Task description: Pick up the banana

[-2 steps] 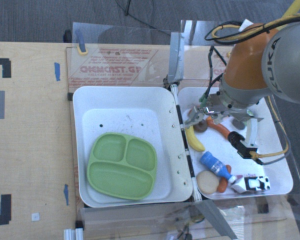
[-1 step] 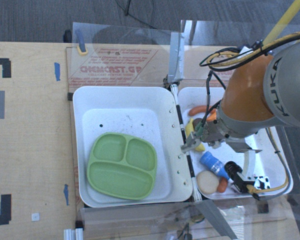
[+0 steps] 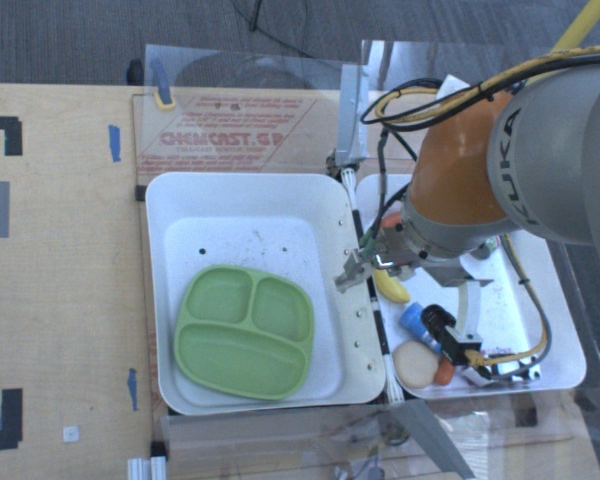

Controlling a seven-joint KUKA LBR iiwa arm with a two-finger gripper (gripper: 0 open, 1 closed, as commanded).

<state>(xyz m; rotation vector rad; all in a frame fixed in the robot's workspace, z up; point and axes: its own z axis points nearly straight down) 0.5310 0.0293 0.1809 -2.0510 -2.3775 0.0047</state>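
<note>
The banana lies in the right bin, close to that bin's left wall and about halfway along it. Only a short stretch of it shows. Its long axis runs at a slant, from upper left to lower right in the camera view. The lower right end is rounded and free, while the upper end is hidden under the end effector. It is plain bright yellow, smooth, and lies flat on the white floor of the bin.

The end effector sits right above the banana's upper end, against the wall between the two bins. The arm's bulk hides it too much to tell whether it is open or closed, or whether it has hold of anything.

Just below the banana are a small blue thing, a round beige thing and a small orange-red thing. The left bin holds a green divided plate.

The bench is pale wood with black and blue tape marks. A clear sheet with red print lies behind the left bin. Beyond it is grey carpet.
</note>
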